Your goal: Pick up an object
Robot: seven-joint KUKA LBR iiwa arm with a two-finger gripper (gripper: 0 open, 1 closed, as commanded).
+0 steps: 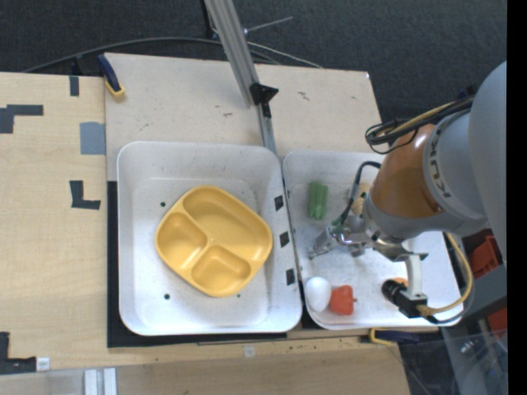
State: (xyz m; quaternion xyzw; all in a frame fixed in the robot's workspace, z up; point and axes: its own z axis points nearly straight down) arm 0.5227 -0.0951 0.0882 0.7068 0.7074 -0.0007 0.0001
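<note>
Pale wooden bench (49,220), dark carpet (370,15)

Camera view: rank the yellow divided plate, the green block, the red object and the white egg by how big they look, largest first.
1. yellow divided plate, by far the largest
2. green block
3. red object and white egg, which look alike in size, so I leave them unranked

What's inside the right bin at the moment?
In the right bin lie a green block near the back, and a white egg-shaped piece beside a red piece at the front. The gripper hangs over the middle; the arm covers the bin's right part.
</note>
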